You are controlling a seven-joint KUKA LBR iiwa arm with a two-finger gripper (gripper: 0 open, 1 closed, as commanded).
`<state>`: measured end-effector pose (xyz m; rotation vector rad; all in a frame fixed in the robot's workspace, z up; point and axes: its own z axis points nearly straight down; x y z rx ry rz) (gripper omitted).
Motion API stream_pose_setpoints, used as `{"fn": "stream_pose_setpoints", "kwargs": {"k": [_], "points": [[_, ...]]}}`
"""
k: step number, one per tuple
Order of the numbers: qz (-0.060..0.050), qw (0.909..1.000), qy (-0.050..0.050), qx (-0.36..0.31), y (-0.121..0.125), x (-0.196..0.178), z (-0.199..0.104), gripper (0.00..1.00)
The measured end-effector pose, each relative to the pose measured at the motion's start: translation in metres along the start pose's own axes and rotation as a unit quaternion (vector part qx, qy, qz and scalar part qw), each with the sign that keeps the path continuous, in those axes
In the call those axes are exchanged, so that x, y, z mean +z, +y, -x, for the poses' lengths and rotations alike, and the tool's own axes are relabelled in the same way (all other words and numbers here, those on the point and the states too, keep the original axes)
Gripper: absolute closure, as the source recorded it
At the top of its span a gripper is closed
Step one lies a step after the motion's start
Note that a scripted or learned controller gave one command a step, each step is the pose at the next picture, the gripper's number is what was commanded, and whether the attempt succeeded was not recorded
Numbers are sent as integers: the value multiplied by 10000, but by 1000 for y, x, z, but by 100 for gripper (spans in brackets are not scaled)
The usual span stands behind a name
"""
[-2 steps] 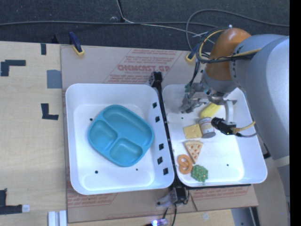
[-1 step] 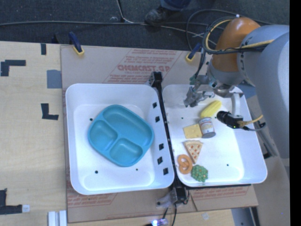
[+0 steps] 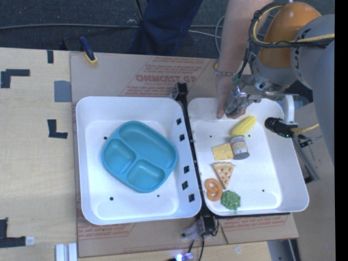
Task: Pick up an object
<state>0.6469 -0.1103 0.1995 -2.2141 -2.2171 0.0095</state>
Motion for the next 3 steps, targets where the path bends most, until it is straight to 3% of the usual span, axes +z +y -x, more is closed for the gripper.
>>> {"fn": "stream_pose_setpoints", "kwargs": {"k": [1, 2, 3], "points": [[293, 9996, -7, -34, 13, -9, -5, 100], [58, 10000, 1, -23, -7, -19, -53, 100], [41, 10000, -2, -21, -30, -20, -101, 100]]}}
